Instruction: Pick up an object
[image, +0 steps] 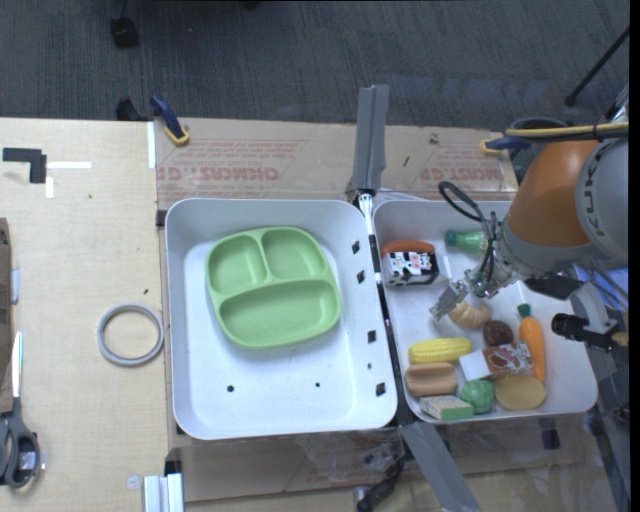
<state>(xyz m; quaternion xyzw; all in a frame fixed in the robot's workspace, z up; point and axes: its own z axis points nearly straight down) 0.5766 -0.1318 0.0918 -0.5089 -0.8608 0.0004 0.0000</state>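
My gripper hangs low over the middle of the right bin; I cannot tell how it is set. Just beside it lies a tan bread roll, with corn and a hot dog toward the near edge, a carrot by the right wall. The green divided plate sits in the left bin.

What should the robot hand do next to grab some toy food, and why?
Probably lower a little straight down. The gripper hangs in the right bin, just beside a tan bread-like piece, with the corn lying below it in the picture. Nothing sits between its fingers, so it has to come down onto a piece before closing.
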